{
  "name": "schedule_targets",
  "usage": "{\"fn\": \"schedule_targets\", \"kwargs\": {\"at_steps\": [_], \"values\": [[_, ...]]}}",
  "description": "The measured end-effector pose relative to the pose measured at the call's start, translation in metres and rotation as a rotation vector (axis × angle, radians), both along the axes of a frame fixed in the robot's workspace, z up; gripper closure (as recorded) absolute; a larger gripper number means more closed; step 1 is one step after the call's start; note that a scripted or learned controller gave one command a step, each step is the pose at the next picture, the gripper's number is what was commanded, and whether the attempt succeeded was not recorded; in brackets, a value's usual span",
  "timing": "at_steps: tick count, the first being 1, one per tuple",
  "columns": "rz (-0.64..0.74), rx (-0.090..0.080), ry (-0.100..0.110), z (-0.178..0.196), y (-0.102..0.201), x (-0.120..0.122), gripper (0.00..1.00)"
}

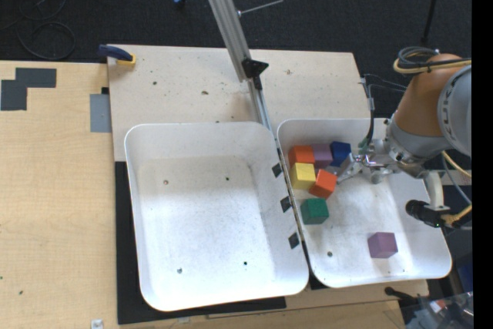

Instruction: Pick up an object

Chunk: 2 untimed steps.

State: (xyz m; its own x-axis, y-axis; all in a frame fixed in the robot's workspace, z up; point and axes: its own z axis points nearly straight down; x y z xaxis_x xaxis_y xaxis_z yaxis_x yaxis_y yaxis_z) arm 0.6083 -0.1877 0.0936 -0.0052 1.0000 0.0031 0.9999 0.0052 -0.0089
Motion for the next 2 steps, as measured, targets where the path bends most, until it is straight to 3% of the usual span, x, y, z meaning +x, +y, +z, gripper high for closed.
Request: {"fn": "schedule_targets", "kwargs": {"at_steps": [1,2], "values": [[-0.003,-0.002,-0.005,-0.003,0.000,0.000,0.00],[-0.005,-0.002,-0.005,0.007,-0.001,0.000,1.00]]}}
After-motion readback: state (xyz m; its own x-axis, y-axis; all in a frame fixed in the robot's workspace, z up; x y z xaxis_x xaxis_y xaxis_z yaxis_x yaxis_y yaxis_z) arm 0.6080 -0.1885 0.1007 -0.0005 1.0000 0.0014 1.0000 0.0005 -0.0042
